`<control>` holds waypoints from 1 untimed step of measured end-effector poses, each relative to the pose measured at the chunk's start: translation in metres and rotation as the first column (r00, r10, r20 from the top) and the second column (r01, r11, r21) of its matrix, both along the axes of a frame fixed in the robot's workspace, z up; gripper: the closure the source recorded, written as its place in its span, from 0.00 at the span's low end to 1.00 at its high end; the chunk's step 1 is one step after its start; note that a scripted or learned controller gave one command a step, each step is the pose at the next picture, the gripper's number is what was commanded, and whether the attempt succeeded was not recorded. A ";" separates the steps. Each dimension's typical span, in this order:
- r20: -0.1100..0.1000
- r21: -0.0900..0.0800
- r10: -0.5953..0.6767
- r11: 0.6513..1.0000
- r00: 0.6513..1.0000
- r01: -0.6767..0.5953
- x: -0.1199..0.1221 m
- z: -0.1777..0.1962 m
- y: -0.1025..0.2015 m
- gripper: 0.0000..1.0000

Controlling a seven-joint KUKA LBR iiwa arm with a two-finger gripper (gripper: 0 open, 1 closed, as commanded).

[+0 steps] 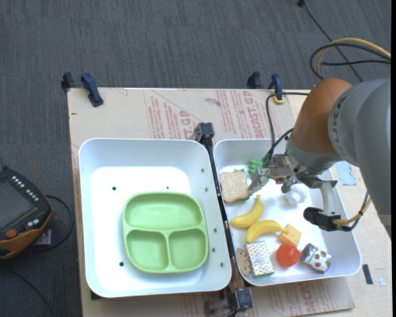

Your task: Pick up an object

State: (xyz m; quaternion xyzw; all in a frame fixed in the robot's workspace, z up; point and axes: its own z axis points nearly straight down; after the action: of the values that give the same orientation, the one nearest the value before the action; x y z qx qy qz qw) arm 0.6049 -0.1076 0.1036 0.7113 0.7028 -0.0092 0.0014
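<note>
A: Camera view, current status. The arm [346, 121] reaches in from the right over the right bin [353, 259]. The gripper [277, 176] sits low in the upper part of that bin, just beside the slice of bread [234, 186] and near a small green item [254, 166]. Whether it is released or clenched cannot be told; the wrist body hides it. Nothing can be confirmed as held.

B: Location of candidate objects?

A: All lie in the right bin. Two banana pieces [251, 214] sit centrally, near each other. Along the near wall: a printed carton [259, 258], a red tomato-like ball [288, 255], an orange wedge [291, 234], and a spotted item [316, 258]. A white piece [291, 199] lies under the wrist. The left bin [96, 177] carries a green divided tray [165, 232].

B: Failure risks from this position?

A: Judgement only. 1) The bread lies flat and close to the bin's dividing wall; a descent there would probably strike the wall or slide the slice instead of gripping it. 2) The green item is small and close to the bread; a closure could take both, or neither. 3) Curved bananas may roll out sideways if gripped off-centre. 4) The loose cable [330, 220] hanging off the wrist could drag across nearby objects.
</note>
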 end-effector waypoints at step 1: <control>0.003 0.017 0.009 1.000 1.000 -0.010 -0.014 -0.019 0.026 0.00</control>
State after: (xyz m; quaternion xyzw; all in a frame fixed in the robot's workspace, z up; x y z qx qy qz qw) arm 0.5910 -0.0821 0.0848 0.7080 0.7062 -0.0021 -0.0034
